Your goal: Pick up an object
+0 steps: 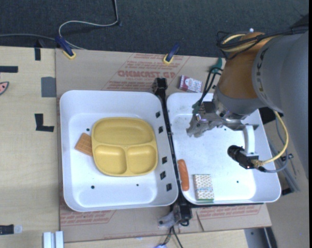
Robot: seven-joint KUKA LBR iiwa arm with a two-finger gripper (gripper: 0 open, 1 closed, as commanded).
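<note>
One tool (196,128) hangs low over the right bin (223,198), near that bin's far-left part, and whether it is released or clenched I cannot tell; nothing is seen held in it. Behind it the grey arm (280,71) with its orange band (238,71) comes in from the right edge of the surface.

Nearest of the loose things, by my judgement, is the carrot (183,174), a small orange stick lying against the right bin's left wall, toward the near edge. It lies from the tool toward the near edge and slightly left, and its long axis runs far-to-near along that wall. A grasp would likely need the tool turned to close across that axis, and the wall so close beside it leaves little room on that side.

Just beside the carrot, at the near edge of the same bin, lies a packet (203,186), flat, rectangular, pale with a green print, probably card or foil.

Well apart, the left bin (73,107) bears a yellow tray (125,145), smooth moulded plastic with three hollows, and a tan cracker (84,144) with a gridded face tucked at the tray's left side.

Both bins are shallow, white and glossy, resting on a brown cardboard sheet (140,74).
</note>
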